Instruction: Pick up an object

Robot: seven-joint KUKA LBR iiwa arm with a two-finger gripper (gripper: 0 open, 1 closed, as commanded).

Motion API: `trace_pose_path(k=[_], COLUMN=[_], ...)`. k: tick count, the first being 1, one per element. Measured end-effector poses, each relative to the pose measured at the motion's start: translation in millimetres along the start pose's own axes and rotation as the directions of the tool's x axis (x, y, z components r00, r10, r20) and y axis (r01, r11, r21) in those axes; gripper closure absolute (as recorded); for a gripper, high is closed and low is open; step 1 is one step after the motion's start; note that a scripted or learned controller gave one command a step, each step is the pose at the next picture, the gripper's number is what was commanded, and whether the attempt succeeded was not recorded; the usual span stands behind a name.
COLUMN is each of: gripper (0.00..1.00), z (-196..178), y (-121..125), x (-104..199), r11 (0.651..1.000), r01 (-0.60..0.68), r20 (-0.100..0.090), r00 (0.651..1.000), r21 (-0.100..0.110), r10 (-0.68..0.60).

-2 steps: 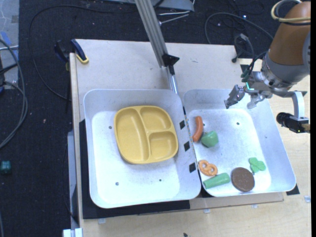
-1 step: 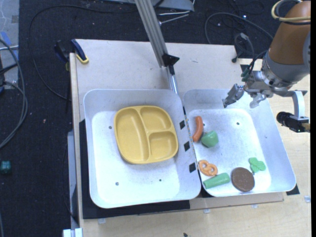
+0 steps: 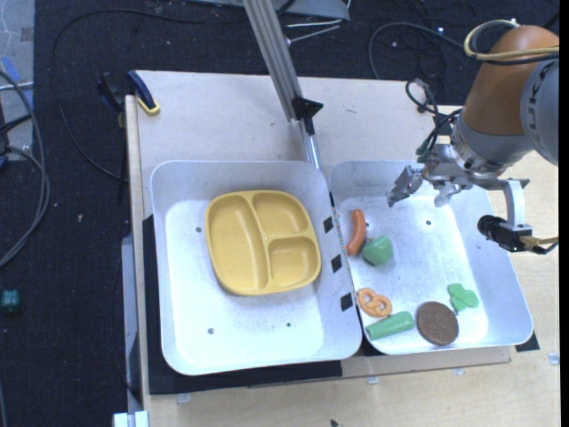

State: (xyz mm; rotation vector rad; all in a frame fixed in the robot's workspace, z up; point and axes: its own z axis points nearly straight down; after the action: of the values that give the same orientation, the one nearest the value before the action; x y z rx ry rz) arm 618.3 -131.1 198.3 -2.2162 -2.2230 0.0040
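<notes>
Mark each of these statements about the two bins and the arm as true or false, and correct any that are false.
1. The yellow tray lies in the left bin. True.
2. The sausage lies on the yellow tray. False: it lies in the right bin, near the divide between the bins.
3. The claw hangs over the far part of the right bin. True.
4. The brown disc sits in the left bin. False: it sits near the front edge of the right bin.
5. The pretzel lies beside the green stick. True.
6. The claw grips the sausage. False: it is apart from the sausage.
</notes>
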Motion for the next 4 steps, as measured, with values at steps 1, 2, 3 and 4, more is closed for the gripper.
trace_pose_path(k=[1, 2, 3, 4], gripper=[0.0, 0.0, 1.0, 1.0], z=[62, 107, 94, 44], y=[-5, -5, -4, -2], x=[5, 5, 5, -5], r11=[1.0, 1.0, 1.0, 1.0], r01=[-0.003, -0.003, -0.004, -0.004], r20=[-0.001, 0.001, 0.002, 0.002], r00=[1.0, 1.0, 1.0, 1.0], r21=[0.002, -0.004, -0.007, -0.01], r10=[0.003, 0.003, 0.004, 0.004])
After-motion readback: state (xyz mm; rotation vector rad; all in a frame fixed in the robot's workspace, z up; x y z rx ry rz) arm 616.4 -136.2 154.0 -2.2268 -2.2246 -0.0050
